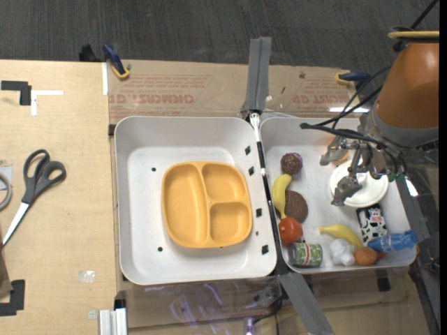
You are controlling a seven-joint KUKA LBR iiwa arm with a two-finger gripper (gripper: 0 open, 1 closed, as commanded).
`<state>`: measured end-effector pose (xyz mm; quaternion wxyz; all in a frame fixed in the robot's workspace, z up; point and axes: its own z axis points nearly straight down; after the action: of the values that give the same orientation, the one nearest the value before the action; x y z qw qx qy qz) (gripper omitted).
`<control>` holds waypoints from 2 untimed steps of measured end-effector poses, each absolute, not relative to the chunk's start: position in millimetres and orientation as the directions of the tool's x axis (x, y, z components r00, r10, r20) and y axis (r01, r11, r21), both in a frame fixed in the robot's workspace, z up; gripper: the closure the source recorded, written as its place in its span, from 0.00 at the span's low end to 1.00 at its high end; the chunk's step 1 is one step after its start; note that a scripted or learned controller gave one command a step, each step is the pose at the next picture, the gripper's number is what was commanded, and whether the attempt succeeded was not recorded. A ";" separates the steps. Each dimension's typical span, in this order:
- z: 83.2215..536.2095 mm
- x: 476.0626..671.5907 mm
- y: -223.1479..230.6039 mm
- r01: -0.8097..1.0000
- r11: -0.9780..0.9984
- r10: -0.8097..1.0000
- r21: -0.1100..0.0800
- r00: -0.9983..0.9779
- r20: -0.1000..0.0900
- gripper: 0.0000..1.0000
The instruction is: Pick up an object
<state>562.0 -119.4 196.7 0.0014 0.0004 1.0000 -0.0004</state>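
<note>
Progress is judged as early: nothing is seen lifted yet. Claw [349, 181] is held over the right bin [318, 137], approx. above a white round piece [369, 191], and whether it is wide or narrow cannot be told, as cables and fittings hide it. No object is seen between the claw parts, so grasp and lift are left to do. Objects for picking lie in the right bin, counted: 2 bananas [281, 191] [340, 233], 1 tomato [290, 227], 1 green can [307, 254], 1 brown oval item [296, 204], 1 dark-red ball [292, 162], 1 blue bottle [392, 242], 1 cow-pattern box [371, 222], etc. In the left bin [140, 208] 1 yellow divided plate [207, 204] is lying. On the worktop [56, 257], 1 pair of scissors [33, 183] is seen.
</note>
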 end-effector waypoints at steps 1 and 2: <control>94.0 585.2 -95.5 0.194 0.981 0.194 0.001 -0.981 -0.005 0.00; 94.2 558.1 -132.6 0.335 0.942 0.335 0.000 -0.942 -0.005 0.00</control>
<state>558.1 -132.6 94.2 0.0025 0.1700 0.9854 -0.0002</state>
